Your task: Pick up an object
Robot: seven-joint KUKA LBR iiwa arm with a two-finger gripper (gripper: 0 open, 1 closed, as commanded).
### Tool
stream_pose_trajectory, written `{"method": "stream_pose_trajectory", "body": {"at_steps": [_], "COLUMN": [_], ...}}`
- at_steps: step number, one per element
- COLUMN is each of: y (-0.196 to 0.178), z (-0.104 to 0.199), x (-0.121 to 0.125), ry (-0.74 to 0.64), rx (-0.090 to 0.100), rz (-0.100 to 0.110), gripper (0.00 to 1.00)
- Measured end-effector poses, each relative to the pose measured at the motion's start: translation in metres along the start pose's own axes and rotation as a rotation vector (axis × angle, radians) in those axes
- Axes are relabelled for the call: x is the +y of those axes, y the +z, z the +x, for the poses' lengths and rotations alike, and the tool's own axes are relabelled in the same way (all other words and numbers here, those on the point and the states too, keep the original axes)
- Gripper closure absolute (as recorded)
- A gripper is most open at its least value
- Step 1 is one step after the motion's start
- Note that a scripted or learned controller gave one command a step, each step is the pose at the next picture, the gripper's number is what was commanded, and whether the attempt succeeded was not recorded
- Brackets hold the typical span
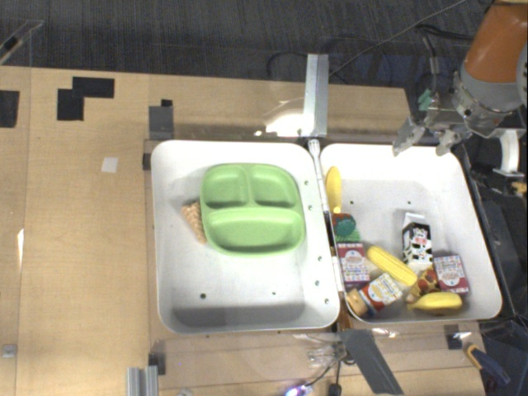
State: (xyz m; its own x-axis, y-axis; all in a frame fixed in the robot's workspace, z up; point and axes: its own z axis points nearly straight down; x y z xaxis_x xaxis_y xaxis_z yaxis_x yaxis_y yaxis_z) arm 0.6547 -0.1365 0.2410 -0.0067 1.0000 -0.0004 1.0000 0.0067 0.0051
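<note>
Green tray (250,207) in left bin (173,304); toy groceries (396,266) in right bin (462,188); tool (425,139) spread, empty.

Pale wooden worktop (82,246) bearing two shallow white bins side by side: left bin (177,304), right bin (470,221), touching along a shared middle edge.

No text, brand or number can be read. Printed labels are seen on several packages in the right bin (462,190): a red-bordered label on two small cartons (352,264) (450,272), a black-and-white cow pattern on the milk carton (417,242), and a label on the jar (378,294), but the lettering is rendered too small and blurred to be made out
</note>
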Motion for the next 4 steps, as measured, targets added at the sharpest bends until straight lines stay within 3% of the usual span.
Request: {"method": "stream_pose_trajectory", "body": {"at_steps": [1, 2, 3, 4], "y": [0.089, 0.025, 0.149, 0.137], "z": [-0.053, -0.069, -0.044, -0.042], "x": [-0.097, -0.103, -0.110, -0.108], "ry": [-0.026, 0.086, 0.216, 0.214], "rx": [0.000, -0.001, -0.002, 0.000], "rz": [0.003, -0.001, -0.010, -0.016], "gripper": [0.00, 0.00, 0.00, 1.00]}}
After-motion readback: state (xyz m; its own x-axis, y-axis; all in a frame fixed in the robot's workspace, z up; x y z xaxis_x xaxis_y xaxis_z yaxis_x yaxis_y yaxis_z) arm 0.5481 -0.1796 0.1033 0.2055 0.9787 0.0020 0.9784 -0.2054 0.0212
